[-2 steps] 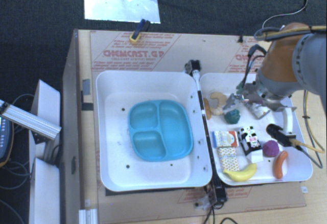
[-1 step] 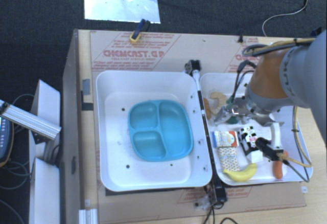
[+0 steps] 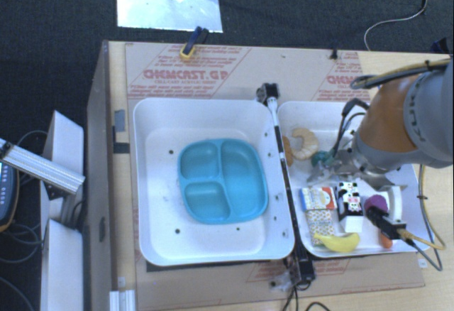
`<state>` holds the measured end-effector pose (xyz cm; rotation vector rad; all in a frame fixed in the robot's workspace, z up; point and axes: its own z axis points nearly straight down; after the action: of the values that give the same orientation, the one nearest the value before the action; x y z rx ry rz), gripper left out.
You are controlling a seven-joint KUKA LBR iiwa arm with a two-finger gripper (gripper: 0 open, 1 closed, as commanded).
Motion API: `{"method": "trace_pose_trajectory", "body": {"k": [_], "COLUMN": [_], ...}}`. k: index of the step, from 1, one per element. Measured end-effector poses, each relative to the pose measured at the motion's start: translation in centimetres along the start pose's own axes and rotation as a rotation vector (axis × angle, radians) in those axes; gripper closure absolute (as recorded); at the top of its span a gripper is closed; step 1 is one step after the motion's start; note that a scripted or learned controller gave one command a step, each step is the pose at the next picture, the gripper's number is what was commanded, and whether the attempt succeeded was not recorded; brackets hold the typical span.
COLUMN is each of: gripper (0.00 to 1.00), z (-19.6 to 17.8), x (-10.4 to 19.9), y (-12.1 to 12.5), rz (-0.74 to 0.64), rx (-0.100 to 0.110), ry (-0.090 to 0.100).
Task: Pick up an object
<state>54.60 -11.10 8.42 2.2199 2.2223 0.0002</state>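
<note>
My gripper (image 3: 323, 169) hangs low over the middle of the right bin (image 3: 323, 112), at the end of the grey and orange arm that comes in from the right. A small teal object (image 3: 321, 157) lies right at its tip; whether it is gripped is hidden. A beige curved piece (image 3: 305, 142) lies just to the left, near the bin's left wall. In front of the gripper sit a small printed card box (image 3: 318, 198), a black-and-white patterned box (image 3: 347, 199), a purple object (image 3: 377, 201) and a yellow banana (image 3: 338, 242).
The left bin (image 3: 159, 121) holds a blue divided plate (image 3: 222, 180). A thin rod (image 3: 277, 133) runs along the wall between the two bins. A yellow-and-black clip (image 3: 191, 45) lies on the bench behind the bins.
</note>
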Motion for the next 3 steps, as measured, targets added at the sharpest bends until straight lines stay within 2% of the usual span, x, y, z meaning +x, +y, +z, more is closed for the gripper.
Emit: {"method": "trace_pose_trajectory", "body": {"k": [1, 2, 3], "gripper": [0.00, 1.00, 1.00], "z": [-0.1, -1.1, -9.4], "x": [1.4, 1.4, 2.0], "y": [8.7, 8.7, 3.4], "rz": [-0.003, -0.006, -0.001], "rx": [-0.003, 0.000, -0.003], "ry": [0.000, 0.000, 0.000]}}
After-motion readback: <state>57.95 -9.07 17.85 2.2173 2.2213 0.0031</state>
